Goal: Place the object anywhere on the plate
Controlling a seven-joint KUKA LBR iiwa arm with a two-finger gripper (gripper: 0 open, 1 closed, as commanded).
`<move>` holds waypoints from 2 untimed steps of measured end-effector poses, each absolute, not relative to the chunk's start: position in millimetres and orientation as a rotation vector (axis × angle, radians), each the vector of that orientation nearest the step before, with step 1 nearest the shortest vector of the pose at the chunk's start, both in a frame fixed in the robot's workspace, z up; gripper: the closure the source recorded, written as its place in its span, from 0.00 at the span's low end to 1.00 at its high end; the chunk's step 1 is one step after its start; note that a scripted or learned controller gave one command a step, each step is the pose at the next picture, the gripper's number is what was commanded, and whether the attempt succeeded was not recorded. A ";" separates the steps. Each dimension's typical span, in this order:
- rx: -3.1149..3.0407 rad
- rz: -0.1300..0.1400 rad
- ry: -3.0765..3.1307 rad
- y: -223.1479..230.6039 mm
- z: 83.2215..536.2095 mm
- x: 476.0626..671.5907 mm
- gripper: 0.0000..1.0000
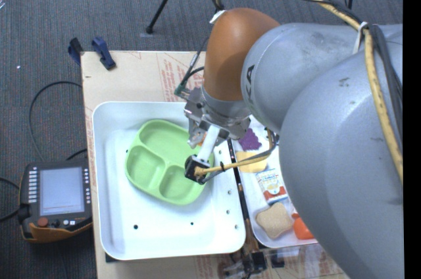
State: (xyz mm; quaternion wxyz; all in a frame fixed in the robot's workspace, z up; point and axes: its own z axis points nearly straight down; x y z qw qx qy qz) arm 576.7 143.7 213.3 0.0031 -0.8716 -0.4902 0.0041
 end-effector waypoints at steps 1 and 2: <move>-2.738 0.003 -1.528 226.2 285.1 541.2 1.00; -2.741 0.013 -1.527 223.8 282.3 540.8 0.00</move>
